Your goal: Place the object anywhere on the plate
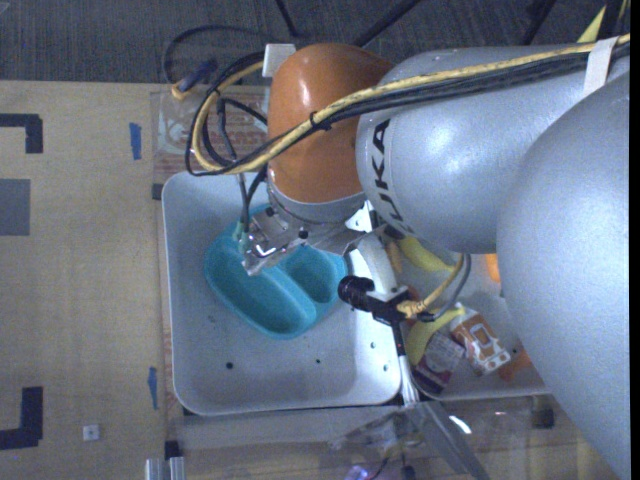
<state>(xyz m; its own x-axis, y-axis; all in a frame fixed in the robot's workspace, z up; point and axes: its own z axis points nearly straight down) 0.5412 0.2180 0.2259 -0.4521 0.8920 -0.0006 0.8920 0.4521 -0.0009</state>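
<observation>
The pale wooden counter (80,298) lies far left of the fingers (258,251), which hang over the blue two-compartment plastic plate (270,293) in the left shallow white bin (270,378); whether they are spread or pinching, I cannot tell. Right of them, colourful packaged items (465,343) lie in the neighbouring bin; which is the task's object is unclear.

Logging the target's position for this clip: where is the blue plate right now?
The blue plate lies in the left white bin, toward its upper middle, directly under the gripper.
</observation>
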